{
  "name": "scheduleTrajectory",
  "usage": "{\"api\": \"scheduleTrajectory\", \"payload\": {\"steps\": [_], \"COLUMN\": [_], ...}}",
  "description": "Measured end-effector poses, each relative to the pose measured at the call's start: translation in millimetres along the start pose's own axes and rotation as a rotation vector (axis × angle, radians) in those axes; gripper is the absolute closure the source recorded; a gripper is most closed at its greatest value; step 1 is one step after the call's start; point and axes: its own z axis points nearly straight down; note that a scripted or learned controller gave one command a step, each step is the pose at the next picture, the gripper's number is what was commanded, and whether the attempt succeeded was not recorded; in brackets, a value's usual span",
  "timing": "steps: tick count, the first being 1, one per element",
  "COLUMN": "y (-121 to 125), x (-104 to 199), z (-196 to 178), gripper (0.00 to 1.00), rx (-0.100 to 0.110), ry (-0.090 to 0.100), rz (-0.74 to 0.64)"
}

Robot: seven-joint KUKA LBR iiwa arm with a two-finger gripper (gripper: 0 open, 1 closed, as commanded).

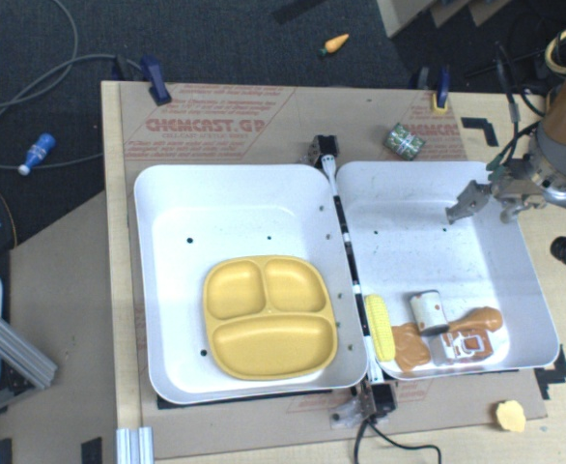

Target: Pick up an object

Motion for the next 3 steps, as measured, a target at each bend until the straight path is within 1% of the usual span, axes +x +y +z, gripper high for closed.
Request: {"api": "scheduleTrajectory", "payload": {"steps": [1,2,3], "y": [-72.4,-109.9,-51.3], "x": [90.8,5.2,119.4], "z": [4.5,29.8,8.3], "gripper": [0.00,0.00,0.00], "rx": [0.007,0.005,-0.007], "ry": [0.006,-0.001,0.004], "rz": [-0.007,0.010,-0.013]}}
